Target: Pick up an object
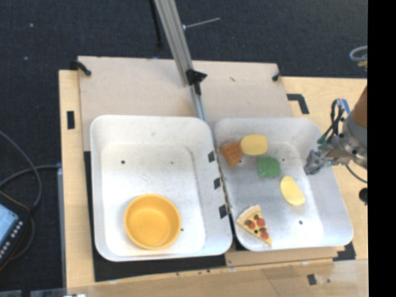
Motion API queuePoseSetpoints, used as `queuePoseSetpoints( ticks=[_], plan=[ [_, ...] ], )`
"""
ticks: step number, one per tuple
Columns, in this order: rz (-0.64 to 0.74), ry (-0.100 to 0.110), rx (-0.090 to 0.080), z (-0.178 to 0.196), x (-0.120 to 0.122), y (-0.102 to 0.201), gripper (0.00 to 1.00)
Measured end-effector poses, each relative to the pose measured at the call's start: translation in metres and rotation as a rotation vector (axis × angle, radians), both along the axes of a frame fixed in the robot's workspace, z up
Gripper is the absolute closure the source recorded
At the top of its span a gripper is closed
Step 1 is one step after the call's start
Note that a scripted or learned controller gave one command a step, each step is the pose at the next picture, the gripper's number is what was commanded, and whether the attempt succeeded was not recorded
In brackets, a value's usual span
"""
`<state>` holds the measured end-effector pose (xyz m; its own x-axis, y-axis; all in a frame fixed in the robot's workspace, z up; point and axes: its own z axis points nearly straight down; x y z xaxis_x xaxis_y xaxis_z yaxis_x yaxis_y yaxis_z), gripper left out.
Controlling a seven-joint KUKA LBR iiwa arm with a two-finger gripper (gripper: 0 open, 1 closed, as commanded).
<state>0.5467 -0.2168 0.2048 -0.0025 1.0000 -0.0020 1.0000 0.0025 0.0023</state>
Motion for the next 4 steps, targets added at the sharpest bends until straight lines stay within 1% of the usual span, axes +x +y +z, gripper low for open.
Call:
queuePoseSetpoints(
  ticks=[1,2,3,4],
  plan=[
    [0.002,-0.002,0.001,0.013,0.001,-0.001,1.00],
    [0.004,0.000,0.002,0.007,-0.002,0.049,1.00],
    [0.005,0.001,0.003,0.002,0.000,0.104,1.00],
    [0.006,0.000,0.004,0.015,-0.006,0.157,1.00]
  ],
)
